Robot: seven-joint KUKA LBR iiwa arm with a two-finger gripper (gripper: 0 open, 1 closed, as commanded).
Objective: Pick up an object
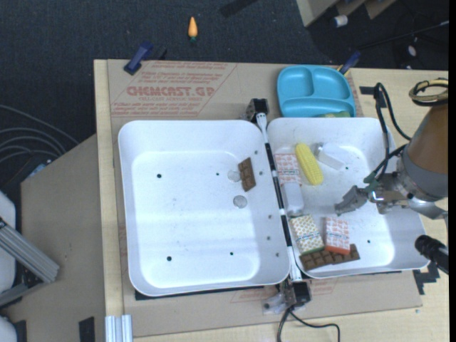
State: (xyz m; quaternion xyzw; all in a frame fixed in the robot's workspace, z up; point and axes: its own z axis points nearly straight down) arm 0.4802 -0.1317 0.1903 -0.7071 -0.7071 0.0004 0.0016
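My gripper hangs over the right bin, in its right half, with bare bin floor beneath it. To its left lie a yellow corn cob, a white packet and a pale tube. Two patterned snack packs and a brown chocolate bar lie at the bin's front. A small white piece rests beside the corn. Nothing is seen in the gripper.
The left bin holds a brown chocolate piece and two small clear discs near its right wall. A blue divided tray sits behind the right bin. Cables run along the right side.
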